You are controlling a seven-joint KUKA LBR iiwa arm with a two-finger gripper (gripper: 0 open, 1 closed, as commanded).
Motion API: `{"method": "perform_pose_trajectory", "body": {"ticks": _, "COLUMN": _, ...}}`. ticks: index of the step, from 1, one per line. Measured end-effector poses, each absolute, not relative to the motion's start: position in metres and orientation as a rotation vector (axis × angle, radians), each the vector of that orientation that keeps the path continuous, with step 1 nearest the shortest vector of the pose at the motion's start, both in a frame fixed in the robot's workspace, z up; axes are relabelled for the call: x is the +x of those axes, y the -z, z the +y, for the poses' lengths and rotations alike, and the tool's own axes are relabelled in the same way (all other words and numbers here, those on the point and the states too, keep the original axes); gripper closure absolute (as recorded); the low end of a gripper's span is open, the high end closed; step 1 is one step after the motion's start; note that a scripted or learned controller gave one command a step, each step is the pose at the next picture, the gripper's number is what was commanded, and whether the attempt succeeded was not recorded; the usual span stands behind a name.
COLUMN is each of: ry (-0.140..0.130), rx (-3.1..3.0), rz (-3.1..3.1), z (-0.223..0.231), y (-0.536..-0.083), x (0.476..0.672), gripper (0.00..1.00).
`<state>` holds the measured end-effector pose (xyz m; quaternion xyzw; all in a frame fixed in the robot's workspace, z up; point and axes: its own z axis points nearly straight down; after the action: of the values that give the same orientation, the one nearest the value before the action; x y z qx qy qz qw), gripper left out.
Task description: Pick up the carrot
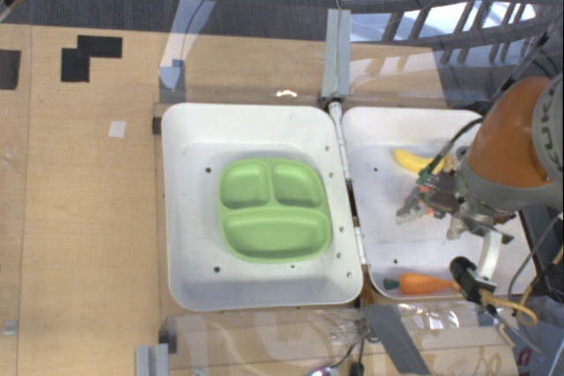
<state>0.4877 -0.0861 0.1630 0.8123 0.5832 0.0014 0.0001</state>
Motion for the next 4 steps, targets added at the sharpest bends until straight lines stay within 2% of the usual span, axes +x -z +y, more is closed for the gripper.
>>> {"method": "perform_pose_trajectory", "body": {"ticks": 1, "ry": -0.006, "rx": 2.495, "rz": 1.902, "z": -0.172, "y": -0.204, "x": 0.539, "gripper": 0.0}}
{"method": "perform_pose_trajectory", "body": {"ticks": 2, "ry": -0.002, "rx": 2.688, "rz": 1.627, "z": -0.115, "y": -0.149, "x": 0.491, "gripper": 0.0}}
{"method": "perform_pose_trajectory", "body": {"ticks": 3, "ry": -0.003, "rx": 2.516, "rz": 1.878, "z": -0.142, "y": -0.1, "x": 0.539, "gripper": 0.0}}
{"method": "perform_pose_trajectory", "body": {"ticks": 4, "ry": -0.006, "rx": 2.504, "rz": 1.891, "z": -0.185, "y": -0.123, "x": 0.565, "gripper": 0.0}}
